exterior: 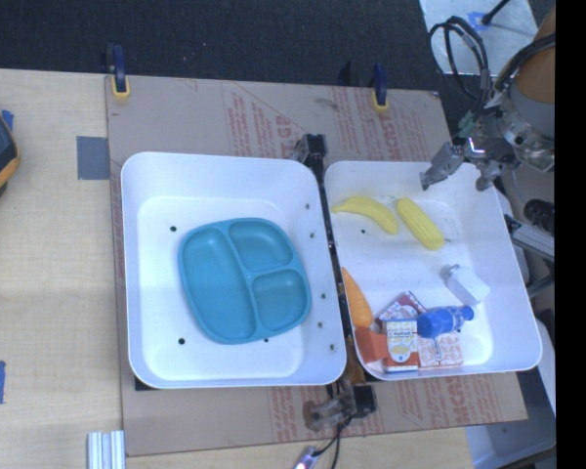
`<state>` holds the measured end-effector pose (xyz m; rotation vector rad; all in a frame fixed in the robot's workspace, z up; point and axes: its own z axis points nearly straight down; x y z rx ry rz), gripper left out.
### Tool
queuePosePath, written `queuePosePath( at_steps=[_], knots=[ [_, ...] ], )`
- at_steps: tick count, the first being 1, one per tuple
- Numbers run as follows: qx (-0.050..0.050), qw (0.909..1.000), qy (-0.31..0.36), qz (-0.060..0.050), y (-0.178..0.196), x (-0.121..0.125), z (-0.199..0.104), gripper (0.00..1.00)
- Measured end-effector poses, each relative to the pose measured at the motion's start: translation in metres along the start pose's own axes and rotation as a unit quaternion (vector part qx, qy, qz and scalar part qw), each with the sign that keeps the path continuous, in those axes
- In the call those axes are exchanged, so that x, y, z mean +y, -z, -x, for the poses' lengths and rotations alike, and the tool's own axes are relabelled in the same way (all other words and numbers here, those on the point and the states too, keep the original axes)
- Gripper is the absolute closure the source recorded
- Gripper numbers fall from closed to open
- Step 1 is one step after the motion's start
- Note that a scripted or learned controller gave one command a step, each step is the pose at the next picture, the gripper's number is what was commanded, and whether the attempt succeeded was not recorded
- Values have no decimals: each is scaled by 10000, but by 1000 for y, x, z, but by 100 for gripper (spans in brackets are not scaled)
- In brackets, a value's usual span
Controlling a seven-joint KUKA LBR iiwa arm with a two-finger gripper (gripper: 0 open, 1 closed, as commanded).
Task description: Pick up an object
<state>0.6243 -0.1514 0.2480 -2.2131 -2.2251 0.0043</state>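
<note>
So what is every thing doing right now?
Fingers: spread open, holding nothing, above the right bin's far edge.
Blue plate: lying flat in the left bin.
Banana: lying in the right bin.
Corn: lying beside the banana.
Blue bottle: on its side.

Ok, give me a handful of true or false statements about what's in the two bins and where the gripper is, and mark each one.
1. The blue divided plate lies in the left bin. True.
2. The banana and the corn cob lie in the right bin. True.
3. The gripper holds the banana. False: nothing shows between its fingers, which are spread open, and the banana lies on the bin floor, apart from it.
4. The blue bottle is in the left bin with the plate. False: it lies in the right bin, by the small cartons.
5. The carrot lies by the right bin's left wall. True.
</note>
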Motion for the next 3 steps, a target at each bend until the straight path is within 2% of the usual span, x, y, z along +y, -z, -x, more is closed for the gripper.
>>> queuePosePath(
  at_steps=[1, 2, 3],
  knots=[
    [-1, 10000, 6, -8, -157, 31, 13, 0],
    [-3, 10000, 23, -7, -145, 32, 13, 100],
    [8, 10000, 0, 12, -55, 33, -74, 100]
  ],
)
